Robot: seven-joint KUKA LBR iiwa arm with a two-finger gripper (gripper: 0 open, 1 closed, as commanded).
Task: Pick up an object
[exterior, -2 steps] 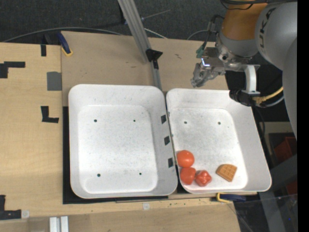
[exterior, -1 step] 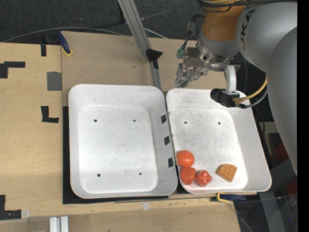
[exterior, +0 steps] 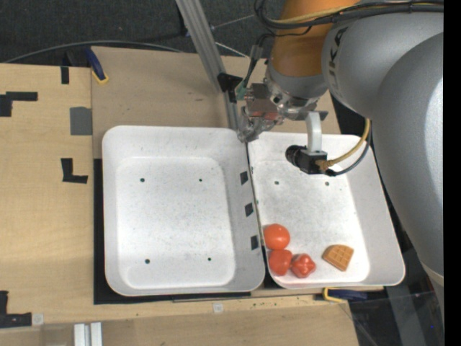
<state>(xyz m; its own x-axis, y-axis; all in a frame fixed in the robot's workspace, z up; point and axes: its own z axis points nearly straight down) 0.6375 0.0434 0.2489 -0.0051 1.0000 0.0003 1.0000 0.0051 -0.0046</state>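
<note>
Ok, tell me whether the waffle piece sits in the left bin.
No, the waffle piece lies in the right bin, near its front edge beside the red items.

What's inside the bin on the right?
The right bin holds three small red things and a tan waffle-like piece near its front edge. The arm covers its far corner.

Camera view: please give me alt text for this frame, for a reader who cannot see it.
A grey and orange arm reaches from the right, its gripper at the far edge of the right bin. Three red items and a tan waffle-like piece sit at that bin's near edge, beside the left bin.
</note>
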